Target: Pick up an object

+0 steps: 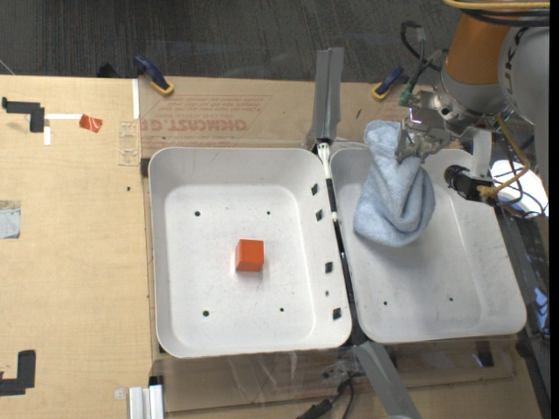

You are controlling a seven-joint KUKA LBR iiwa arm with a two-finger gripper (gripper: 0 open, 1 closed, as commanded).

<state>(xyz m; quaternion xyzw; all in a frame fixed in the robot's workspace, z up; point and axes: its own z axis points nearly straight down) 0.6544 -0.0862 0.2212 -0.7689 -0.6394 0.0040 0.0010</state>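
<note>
A pale blue cloth (395, 195) was seen hanging lengthwise, its long axis running from the gripper (414, 143) down toward the middle of the right bin (454, 304), bunched end lowest, near the bin's left wall. Its top was pinched between the closed fingers. An orange block (250, 256) was seen at the centre of the left bin (175, 234).
</note>
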